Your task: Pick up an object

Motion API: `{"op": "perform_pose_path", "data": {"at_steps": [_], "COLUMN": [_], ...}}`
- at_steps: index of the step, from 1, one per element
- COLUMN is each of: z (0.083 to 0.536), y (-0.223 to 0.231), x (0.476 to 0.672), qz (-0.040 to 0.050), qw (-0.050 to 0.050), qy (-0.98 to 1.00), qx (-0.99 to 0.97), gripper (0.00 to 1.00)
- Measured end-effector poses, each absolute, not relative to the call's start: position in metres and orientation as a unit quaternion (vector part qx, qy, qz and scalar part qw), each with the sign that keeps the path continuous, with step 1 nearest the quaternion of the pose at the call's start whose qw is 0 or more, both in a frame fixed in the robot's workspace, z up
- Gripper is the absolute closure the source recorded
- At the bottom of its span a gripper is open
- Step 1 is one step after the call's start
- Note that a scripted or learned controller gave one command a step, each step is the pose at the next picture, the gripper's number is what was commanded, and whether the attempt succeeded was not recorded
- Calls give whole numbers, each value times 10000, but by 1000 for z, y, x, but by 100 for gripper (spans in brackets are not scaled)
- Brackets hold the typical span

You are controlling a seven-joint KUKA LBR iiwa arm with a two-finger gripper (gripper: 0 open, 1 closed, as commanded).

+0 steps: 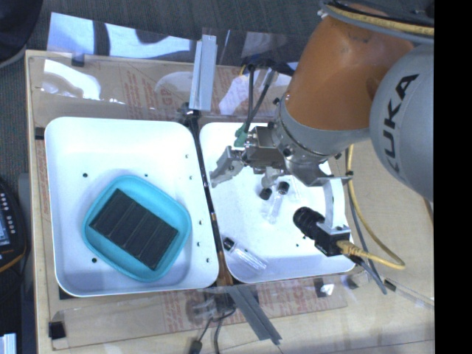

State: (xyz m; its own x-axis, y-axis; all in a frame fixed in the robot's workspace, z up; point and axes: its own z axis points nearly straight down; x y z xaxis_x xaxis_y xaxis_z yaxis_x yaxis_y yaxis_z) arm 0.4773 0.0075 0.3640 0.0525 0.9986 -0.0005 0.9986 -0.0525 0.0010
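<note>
Grey metal fingers hang low inside the right bin, though whether they are parted or grasping anything I cannot tell. Just below them lies a small clear tube, probably the target. Far left, a blue tray sits in the left bin, seemingly out of play.

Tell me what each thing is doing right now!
Blue tray: lying flat in the left bin, tilted at an angle.
Clear tube: lying on its side in the right bin.
Gripper: over the right bin, holding nothing.
</note>
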Motion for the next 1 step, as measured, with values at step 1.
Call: {"op": "perform_pose_path", "data": {"at_steps": [1], "z": [211], "y": [33], "x": [488], "qz": [-18], "qw": [-20], "qy": [7927], "qx": [6095], "gripper": [0]}}
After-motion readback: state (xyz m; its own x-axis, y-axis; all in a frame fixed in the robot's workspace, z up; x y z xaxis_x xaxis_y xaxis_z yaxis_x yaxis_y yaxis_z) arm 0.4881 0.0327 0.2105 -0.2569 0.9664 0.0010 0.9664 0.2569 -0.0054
